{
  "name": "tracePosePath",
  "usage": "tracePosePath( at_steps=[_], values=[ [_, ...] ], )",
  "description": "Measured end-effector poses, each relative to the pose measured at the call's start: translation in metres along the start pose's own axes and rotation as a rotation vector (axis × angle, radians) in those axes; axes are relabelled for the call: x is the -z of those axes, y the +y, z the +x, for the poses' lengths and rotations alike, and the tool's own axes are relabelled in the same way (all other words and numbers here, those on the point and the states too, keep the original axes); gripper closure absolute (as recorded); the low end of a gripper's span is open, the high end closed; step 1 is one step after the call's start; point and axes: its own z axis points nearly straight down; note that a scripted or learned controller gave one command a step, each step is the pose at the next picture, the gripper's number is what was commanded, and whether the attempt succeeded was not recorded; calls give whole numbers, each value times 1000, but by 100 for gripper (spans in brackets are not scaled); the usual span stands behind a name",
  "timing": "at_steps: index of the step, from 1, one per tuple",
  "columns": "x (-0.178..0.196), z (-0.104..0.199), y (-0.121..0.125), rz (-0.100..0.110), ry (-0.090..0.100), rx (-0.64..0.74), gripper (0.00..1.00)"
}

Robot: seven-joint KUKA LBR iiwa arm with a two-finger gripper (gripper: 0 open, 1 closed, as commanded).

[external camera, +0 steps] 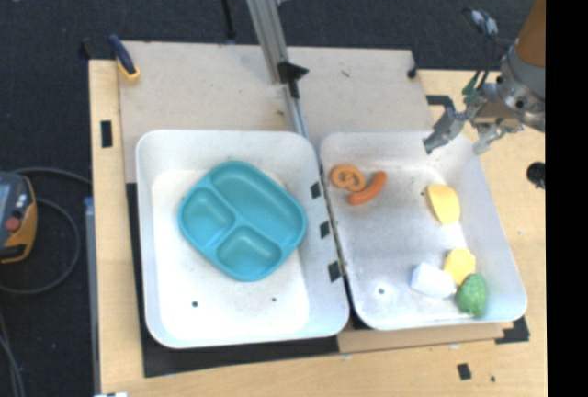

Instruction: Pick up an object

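Grey gripper (pixel 464 130) at the frame's upper right, fingers spread, holding nothing; arm cut off at the edge. Yellow piece (pixel 444 203), sausage (pixel 367 189), broccoli (pixel 472 294) lie in the right bin (pixel 395 317).

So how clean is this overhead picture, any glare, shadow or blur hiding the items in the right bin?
Camera view: soft overall, fine detail lost. The right white bin floor looks bright and slightly washed, yet the yellow oval piece, orange sausage and green lumpy toy stay distinct. The two-finger gripper at the bin's far rim is blurry. Shadows are faint.
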Motion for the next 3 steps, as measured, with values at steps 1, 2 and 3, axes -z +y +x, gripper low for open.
tracePosePath(
  at_steps=[1,2,3],
  values=[
    [-62,0,3,5,-1,0,0],
    [-106,1,-3,4,-1,-1,0],
    [-152,-7,-7,5,-1,-1,0]
  ],
)
